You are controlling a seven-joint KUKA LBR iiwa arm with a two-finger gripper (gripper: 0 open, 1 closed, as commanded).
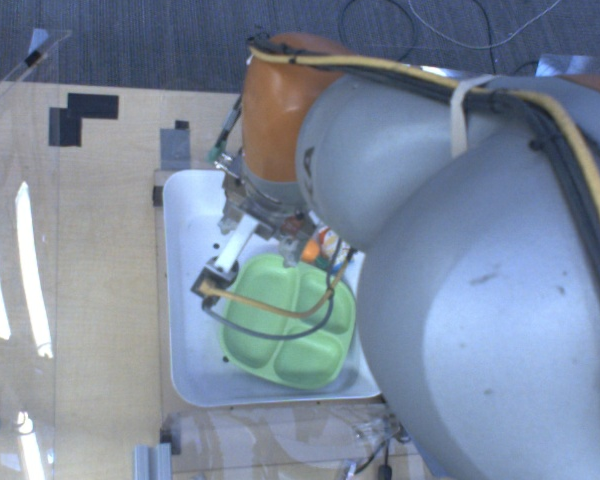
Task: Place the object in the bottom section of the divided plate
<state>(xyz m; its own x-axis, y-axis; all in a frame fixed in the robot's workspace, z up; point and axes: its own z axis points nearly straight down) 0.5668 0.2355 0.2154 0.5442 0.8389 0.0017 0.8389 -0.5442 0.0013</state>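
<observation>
A light green divided plate [285, 323] lies in the white bin [192, 218], toward its near right side. My gripper [298, 236] hangs under the orange wrist band, just over the plate's far rim. A small orange object [324, 238] shows right beside the gripper at that rim, partly hidden by the arm. Whether the gripper holds it or it rests there, I cannot tell. A yellow cable crosses the plate's middle. The plate's right edge disappears under the grey arm.
The large grey arm [480, 268] covers the right half of the view, including whatever lies beyond the bin's right wall. Pale wooden bench [80, 268] stretches to the left of the bin, with black marks at its far edge.
</observation>
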